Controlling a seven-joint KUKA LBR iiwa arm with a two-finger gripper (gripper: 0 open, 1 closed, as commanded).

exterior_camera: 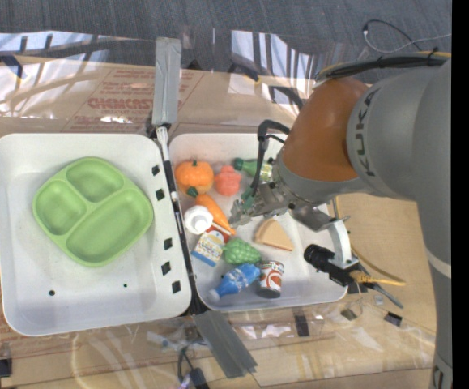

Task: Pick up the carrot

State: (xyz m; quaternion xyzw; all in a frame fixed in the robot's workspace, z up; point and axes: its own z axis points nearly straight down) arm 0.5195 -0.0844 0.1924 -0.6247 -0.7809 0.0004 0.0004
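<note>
Carrot [215, 211], one, lies slanted in right bin [319, 292] between the white bottle [198, 218] and gripper [246, 209]. Gripper sits low just right of the carrot; finger state cannot be told. Also one each: small pumpkin [193, 174], cheese wedge [274, 234], broccoli [241, 253], can [271, 279]. Left bin [23, 298] holds one green divided plate [93, 210].

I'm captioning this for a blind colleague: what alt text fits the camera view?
A grey and orange robot arm reaches into the right bin, its gripper just beside a carrot among toy foods. The left bin holds a green divided plate.
</note>
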